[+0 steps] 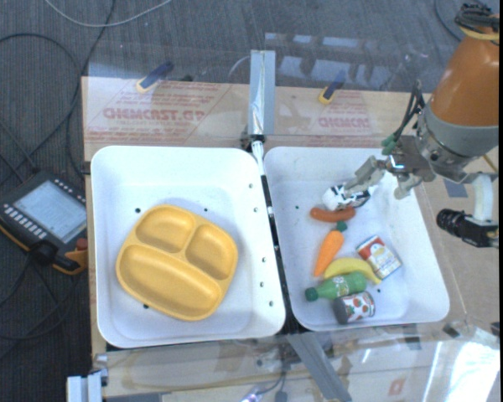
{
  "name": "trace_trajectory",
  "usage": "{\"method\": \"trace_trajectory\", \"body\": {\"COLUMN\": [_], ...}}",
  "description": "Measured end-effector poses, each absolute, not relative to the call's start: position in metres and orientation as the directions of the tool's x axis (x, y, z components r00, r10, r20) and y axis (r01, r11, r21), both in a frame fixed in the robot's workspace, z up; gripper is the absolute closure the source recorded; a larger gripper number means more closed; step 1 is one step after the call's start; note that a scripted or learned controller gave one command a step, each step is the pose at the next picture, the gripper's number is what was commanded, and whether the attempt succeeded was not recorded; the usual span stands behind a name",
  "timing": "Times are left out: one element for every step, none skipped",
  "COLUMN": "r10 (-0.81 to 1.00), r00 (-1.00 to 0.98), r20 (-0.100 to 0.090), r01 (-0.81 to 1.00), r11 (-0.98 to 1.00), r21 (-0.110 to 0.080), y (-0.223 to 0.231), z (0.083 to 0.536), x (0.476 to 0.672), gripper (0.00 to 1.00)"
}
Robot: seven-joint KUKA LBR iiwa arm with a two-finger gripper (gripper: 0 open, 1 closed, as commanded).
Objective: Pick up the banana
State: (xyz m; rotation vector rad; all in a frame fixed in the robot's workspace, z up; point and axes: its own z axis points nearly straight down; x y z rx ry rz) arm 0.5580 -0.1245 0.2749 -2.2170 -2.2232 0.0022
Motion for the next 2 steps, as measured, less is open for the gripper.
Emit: {"method": "trace_trajectory", "body": {"r10": [0.988,0.972], "r00": [-0.154,-0.235], "r20": [0.002,-0.008], "r01": [0.988,0.972], "r11": [0.154,0.235], "r21": [-0.002,0.019], "y": [-0.165,-0.145], "z": [0.154,0.093], "x": [0.519,0.491], "gripper": [0.0,0.0]}}
